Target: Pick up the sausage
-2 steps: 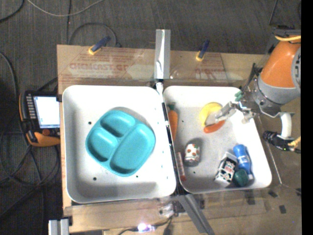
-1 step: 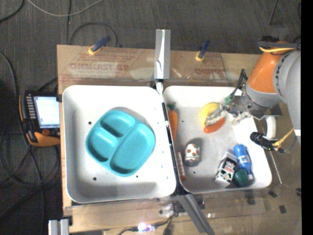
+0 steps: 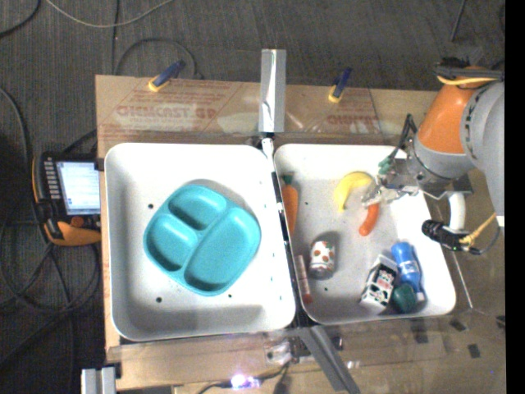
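In the right bin (image 3: 443,302), the gripper (image 3: 379,194) sits just beside the banana (image 3: 351,185) with the top end of the orange-red sausage (image 3: 369,218) at its fingertips, though whether the fingers actually clamp it cannot be told, while a carrot (image 3: 289,205) lies along the left wall.
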`<state>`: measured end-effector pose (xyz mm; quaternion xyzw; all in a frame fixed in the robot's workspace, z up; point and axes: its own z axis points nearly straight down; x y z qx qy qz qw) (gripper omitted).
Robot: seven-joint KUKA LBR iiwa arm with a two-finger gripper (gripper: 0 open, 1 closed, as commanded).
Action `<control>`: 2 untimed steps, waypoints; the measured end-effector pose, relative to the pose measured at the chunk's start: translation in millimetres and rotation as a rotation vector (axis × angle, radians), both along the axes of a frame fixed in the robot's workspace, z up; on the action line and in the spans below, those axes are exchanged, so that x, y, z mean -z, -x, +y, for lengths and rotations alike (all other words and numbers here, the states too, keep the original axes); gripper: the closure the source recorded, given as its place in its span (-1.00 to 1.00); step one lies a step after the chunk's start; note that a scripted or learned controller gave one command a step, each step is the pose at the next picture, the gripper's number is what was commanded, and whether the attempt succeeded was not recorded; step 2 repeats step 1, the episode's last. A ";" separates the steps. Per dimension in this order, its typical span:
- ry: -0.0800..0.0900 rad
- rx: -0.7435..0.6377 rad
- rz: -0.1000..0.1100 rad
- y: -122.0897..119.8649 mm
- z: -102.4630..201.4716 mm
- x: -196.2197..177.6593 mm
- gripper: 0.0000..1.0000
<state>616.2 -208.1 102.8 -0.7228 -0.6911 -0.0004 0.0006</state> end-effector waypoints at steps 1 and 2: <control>0.003 -0.318 0.001 -19.0 59.7 -118.6 1.00; 0.003 -0.318 0.001 -19.0 59.7 -118.6 1.00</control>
